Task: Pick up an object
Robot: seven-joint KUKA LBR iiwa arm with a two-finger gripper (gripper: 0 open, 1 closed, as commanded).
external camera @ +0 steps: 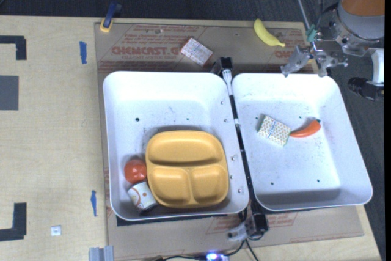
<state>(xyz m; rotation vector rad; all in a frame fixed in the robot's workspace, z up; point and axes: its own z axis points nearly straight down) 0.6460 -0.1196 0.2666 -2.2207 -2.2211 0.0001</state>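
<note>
My gripper (307, 64) hangs over the back edge of the right bin (348, 131), at the top right of the camera view, with the orange-banded wrist above it. Its two fingers stand apart and nothing is between them, so it is open. Well in front of it, in the right bin, lie a small patterned white block (273, 130) and an orange-red pepper (304, 129), which touch at one end. The left bin (122, 101) holds a yellow divided tray (186, 167), a red ball (135, 170) and a small white and orange cup (142, 195).
Behind the bins, on the cardboard, a yellow banana (267, 33) lies just left of the gripper, and a patterned card (196, 51) sits further left. A blue clamp (110, 15) grips the cardboard's back left corner. A black hinge (227, 70) joins the bins.
</note>
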